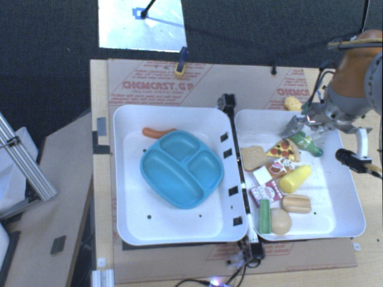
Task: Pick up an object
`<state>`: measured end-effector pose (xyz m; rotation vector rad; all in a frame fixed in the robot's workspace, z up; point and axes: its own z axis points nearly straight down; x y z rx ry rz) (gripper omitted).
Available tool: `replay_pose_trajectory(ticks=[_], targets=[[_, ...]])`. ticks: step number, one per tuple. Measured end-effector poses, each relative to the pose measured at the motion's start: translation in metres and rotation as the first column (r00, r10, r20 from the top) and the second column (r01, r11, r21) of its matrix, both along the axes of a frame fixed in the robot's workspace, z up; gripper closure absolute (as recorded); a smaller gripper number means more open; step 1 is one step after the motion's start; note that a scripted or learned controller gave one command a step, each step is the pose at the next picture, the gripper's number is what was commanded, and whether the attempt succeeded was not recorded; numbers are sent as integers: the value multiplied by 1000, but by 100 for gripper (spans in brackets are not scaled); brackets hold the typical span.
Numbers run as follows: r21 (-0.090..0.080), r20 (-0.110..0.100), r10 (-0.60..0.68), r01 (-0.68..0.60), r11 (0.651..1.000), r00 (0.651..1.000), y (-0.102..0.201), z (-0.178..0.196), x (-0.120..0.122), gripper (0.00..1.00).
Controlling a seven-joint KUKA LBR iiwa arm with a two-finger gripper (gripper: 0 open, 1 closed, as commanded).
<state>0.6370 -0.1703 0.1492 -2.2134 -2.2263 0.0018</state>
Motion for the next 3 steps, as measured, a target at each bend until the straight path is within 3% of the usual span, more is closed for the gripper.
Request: replay_pose_trajectory(ticks=[1, 2, 3], targets=[[-8, 19, -2, 2, 1000, 1000, -7, -35, 9, 0], [-1, 5, -3, 3, 1000, 1000, -6, -41, 5, 0], [-4, 14, 0, 0, 1000, 1000, -6, -28, 8, 100]])
